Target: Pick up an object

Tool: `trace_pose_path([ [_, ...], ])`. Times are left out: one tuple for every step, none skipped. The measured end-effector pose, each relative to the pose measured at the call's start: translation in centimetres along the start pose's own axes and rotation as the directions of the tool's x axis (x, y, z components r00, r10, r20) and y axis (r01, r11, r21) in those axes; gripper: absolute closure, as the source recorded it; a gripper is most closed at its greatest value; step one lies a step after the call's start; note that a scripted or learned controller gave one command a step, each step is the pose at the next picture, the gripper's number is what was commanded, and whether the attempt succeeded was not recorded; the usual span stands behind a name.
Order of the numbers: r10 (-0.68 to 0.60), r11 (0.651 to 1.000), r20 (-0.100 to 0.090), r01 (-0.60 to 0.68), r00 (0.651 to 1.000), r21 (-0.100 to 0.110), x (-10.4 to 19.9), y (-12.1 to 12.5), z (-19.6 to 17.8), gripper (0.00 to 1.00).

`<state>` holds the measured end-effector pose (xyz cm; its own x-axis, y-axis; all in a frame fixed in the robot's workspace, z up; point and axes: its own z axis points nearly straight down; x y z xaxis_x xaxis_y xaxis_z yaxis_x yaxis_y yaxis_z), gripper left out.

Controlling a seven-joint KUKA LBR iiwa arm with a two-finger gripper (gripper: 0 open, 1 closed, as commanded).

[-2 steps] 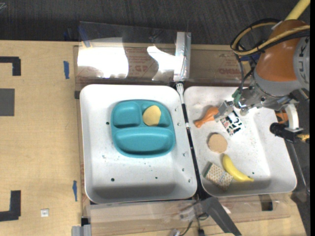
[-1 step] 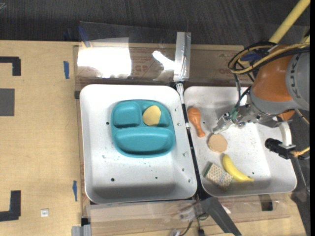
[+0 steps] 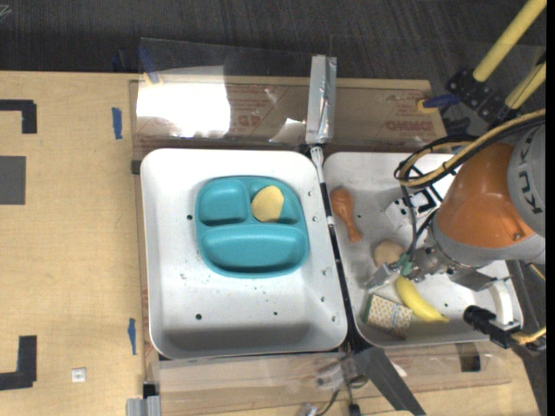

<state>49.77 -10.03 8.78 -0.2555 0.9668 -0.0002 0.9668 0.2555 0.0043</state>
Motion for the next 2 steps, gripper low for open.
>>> trace_pose_path([
  [0.001,1.000,0.005,-0.001,1.000,-0.009,-0.1,0.2,-1.2,1.00],
  [-0.024,1.000,0.001,0.024,1.000,-0.008,5.7,4.7,-14.5,1.00],
])
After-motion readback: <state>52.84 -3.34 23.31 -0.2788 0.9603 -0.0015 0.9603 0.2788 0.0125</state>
